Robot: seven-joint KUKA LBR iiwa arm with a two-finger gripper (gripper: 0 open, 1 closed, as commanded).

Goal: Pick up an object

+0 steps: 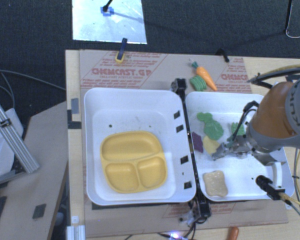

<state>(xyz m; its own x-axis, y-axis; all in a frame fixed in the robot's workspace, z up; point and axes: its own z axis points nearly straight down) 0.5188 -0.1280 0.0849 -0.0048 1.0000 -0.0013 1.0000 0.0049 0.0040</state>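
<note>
Green broccoli-shaped toy [210, 126], knobbly and matte, beside the gripper [221, 151]; finger spread impossible to tell.

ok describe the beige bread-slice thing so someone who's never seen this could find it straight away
Start at the right-hand shallow white bin, the one the grey and orange arm reaches over. Go to its near left corner, where the flat beige bread-slice-shaped toy lies apart from the others. Its neighbours further back, the green leafy toy and small yellow piece, are brightly coloured; it alone is pale tan and squarish.
</note>
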